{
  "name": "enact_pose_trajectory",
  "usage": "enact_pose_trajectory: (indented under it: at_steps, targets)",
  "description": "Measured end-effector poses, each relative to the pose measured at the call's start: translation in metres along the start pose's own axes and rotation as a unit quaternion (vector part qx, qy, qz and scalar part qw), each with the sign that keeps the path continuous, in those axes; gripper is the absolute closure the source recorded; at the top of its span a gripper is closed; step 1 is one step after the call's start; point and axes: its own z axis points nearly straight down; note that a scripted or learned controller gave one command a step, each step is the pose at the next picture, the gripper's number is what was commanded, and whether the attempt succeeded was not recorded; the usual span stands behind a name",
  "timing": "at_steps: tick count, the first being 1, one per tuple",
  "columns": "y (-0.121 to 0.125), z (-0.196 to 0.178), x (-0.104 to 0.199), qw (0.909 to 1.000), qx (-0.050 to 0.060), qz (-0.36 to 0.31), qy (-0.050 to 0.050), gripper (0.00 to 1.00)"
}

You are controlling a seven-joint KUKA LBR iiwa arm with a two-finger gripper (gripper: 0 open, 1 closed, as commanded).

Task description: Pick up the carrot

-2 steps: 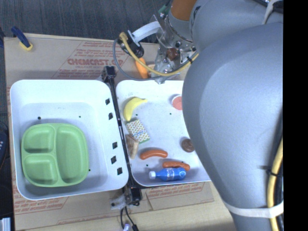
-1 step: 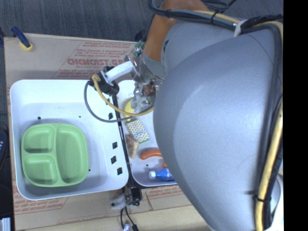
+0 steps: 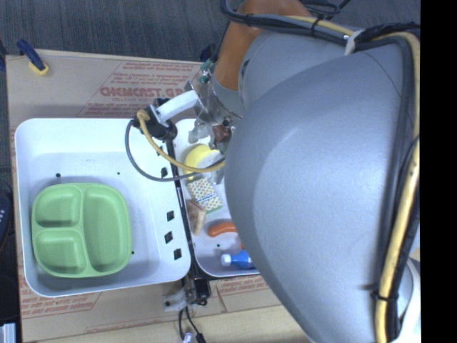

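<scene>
Carrot (image 3: 222, 228) lies near the front of the right bin (image 3: 207, 263), just behind a blue-and-white bottle (image 3: 237, 261), w/ a patterned packet (image 3: 203, 194) beside it. We judge this the approach step: gripper (image 3: 211, 133) hangs farther back over a yellow object (image 3: 199, 156), apart from the carrot; we can't tell its opening. Next move calls for shifting toward the front. Left bin (image 3: 43, 138) has a green divided plate (image 3: 81, 229). Arm bulk hides much of the right bin.
</scene>
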Motion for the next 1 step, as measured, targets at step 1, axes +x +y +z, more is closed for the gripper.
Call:
enact_pose_trajectory:
  at_steps: [1]
  targets:
    - [0.0095,0.0822,0.0150,1.0000,0.001,0.005,-0.002,0.00]
